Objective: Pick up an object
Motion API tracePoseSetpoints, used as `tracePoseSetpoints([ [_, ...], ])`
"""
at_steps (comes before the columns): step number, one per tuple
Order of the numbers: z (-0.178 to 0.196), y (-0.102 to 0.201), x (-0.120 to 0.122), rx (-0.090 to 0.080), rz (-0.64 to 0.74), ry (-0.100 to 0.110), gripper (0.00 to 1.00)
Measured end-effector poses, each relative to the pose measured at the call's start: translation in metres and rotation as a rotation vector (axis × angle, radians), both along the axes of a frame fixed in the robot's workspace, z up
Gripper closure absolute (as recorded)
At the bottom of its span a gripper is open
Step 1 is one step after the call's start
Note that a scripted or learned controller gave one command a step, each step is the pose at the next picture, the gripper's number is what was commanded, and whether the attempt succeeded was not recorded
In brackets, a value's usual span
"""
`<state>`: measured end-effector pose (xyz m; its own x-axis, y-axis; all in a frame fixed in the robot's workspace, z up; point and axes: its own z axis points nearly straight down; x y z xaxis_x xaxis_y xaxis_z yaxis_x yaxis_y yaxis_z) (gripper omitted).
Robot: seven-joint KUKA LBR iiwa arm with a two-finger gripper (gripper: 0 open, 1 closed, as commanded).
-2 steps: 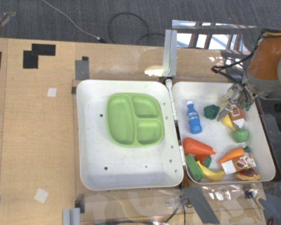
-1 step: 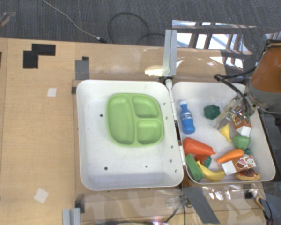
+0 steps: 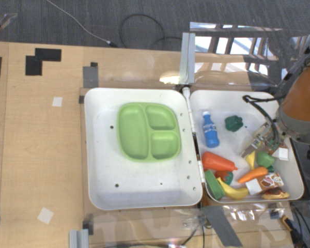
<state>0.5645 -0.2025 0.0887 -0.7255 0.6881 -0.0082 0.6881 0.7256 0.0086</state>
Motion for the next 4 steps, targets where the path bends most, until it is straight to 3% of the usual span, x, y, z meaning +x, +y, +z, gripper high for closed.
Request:
tracePoseSetpoints([
  [1,0.001,0.108,0.016,0.000,0.082,-0.003,0.00],
  [2,-0.001,0.114,0.082,-0.002,0.143,0.000,0.00],
  [3,-0.001,0.116,0.072,-0.001,-0.001,0.002,0.00],
  [4,-0.001,0.112,0.082,-0.004,0.031,0.011,0.00],
])
